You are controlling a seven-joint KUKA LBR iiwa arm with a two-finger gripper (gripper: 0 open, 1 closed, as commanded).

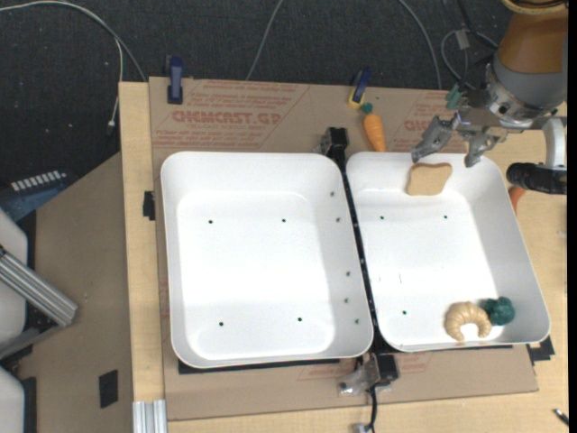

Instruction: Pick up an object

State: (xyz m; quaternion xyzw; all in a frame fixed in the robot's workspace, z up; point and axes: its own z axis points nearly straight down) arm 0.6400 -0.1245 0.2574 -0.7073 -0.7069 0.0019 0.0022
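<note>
1. You see the grey arm with its orange band (534, 25) reaching in at the upper right; its two-finger gripper (451, 146) hangs over the far edge of the right shallow white plastic bin (433, 269).
2. The fingers (431, 142) are spread wide, nothing between them.
3. The flat tan bread-slice-shaped toy (427, 179) lies in the right bin's far end, just below the gripper, between the two fingers' line but not gripped; you cannot tell whether they touch it.
4. The pale beige croissant-shaped toy (469, 320) sits in the right bin's near right corner, touching the small dark green lumpy toy (499, 310) beside it.
5. The small orange carrot-shaped toy with a green top (373, 130) lies outside the bins on the brown cardboard-covered table (234, 115), just beyond the right bin's far left corner.
6. The left shallow white plastic bin (261, 260) sits right beside the right one, edges nearly touching.
</note>
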